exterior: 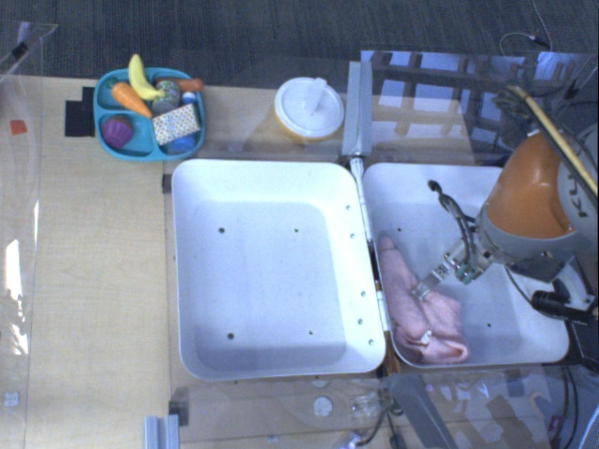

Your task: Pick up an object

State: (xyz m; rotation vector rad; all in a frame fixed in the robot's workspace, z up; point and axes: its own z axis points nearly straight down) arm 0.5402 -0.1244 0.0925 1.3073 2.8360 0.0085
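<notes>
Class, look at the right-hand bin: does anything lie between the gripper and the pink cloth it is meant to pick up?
Nothing visible does. The gripper is right at the pink cloth, which lies along the left wall of the right bin.

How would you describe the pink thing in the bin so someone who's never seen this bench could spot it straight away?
Find the two white bins side by side and take the right bin, where the gripper reaches in. Along its left wall lies a pink cloth, soft and crumpled. It is the only coloured, floppy item in either bin.

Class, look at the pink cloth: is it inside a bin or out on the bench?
Inside. The pink cloth lies bunched along the right bin's left wall.
</notes>
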